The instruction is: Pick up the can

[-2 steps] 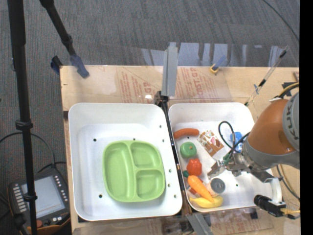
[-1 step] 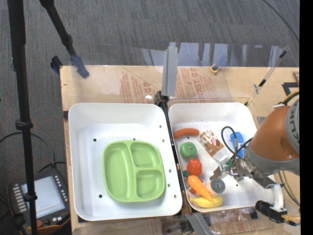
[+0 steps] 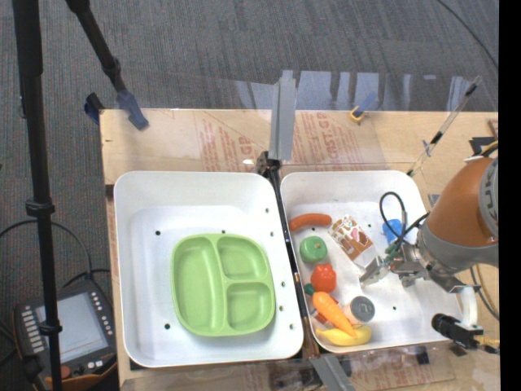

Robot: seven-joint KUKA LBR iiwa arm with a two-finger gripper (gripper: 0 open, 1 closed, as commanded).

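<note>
Jaws (image 3: 376,272) hover above right bin (image 3: 407,320) near can (image 3: 361,308).

A light-green plastic tray with three compartments (image 3: 221,284) lies in the left white bin (image 3: 138,218). In the right white bin (image 3: 342,184), along its left side, sit a red sausage (image 3: 310,221) farthest, then a green round toy fruit (image 3: 313,248), a red pepper (image 3: 323,278), an orange carrot (image 3: 333,310) and a yellow banana (image 3: 346,337) nearest. A small printed packet (image 3: 351,238) lies right of the sausage.
</note>
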